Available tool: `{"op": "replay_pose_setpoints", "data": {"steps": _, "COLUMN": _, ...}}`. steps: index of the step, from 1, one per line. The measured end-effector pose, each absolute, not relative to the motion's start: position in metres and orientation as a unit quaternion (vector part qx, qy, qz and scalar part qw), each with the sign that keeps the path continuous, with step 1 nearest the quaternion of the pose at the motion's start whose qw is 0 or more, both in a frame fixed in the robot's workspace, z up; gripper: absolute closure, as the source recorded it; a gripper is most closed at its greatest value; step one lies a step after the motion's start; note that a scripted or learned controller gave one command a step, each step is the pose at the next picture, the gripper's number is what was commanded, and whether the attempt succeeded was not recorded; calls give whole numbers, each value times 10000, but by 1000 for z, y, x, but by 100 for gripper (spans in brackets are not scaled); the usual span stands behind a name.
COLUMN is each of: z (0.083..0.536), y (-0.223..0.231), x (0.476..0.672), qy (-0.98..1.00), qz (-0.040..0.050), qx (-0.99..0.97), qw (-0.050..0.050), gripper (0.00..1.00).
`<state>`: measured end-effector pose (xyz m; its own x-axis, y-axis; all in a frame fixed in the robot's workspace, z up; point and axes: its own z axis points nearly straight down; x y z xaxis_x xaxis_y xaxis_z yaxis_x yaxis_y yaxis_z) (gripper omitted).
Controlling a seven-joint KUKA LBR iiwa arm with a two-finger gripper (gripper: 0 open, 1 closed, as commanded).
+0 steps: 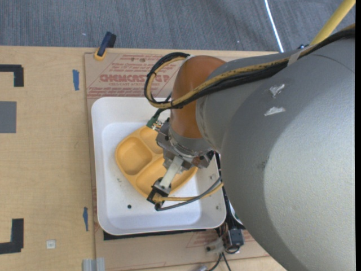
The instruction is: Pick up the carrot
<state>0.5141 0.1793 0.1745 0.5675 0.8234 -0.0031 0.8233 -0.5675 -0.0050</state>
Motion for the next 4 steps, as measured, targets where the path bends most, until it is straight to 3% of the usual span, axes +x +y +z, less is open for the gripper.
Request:
{"op": "replay_pose_setpoints", "data": {"steps": 1, "z": 237, "y": 126, "x": 521, "qy": -4930, "qz": 3, "qx": -8700, "qw": 3, "gripper": 100}}
{"op": "replay_pose_setpoints", "data": {"steps": 2, "z": 89, "y": 117, "x": 495, "qy": -4293, "qz": -46, "qx": -9031, "qw": -8, "gripper": 100}}
{"op": "replay_pose_setpoints", "data": {"steps": 3, "z": 88, "y": 174, "x": 482, "qy": -3804, "qz": -51, "qx": -9248, "qw": -22, "gripper": 100}}
{"op": "replay_pose_setpoints", "data": {"steps": 4, "z": 185, "y": 85, "x": 479, "qy": -3968, "qz": 5, "qx": -9179, "qw": 2, "gripper": 100}}
